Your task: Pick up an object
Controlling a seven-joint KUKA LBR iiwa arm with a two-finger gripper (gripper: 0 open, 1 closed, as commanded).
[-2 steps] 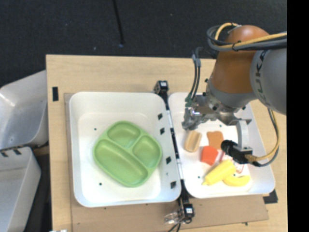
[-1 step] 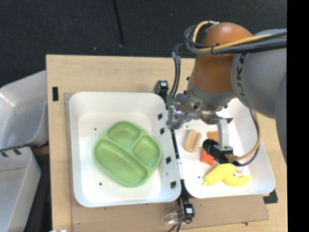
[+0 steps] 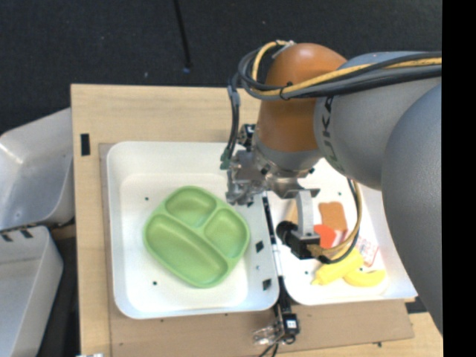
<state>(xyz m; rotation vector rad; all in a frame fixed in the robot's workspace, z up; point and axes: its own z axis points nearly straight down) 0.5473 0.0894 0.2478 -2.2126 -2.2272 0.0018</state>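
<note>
The grey arm (image 3: 401,147), nearest the lens, is stretched in from the view's right, its gripper (image 3: 239,188) hung above the wall between the two bins. A green plate (image 3: 197,233) is seen just beside it, down and to the view's left in the left bin (image 3: 126,199), nearer than the orange block (image 3: 332,214) and yellow banana (image 3: 349,276) in the right bin (image 3: 297,287). Whether the gripper is open or closed cannot be told; nothing is seen held.

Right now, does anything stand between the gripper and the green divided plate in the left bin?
Nothing visible does. The gripper is just beside the upper right rim of the green divided plate, and nothing lies on top of the plate.
</note>
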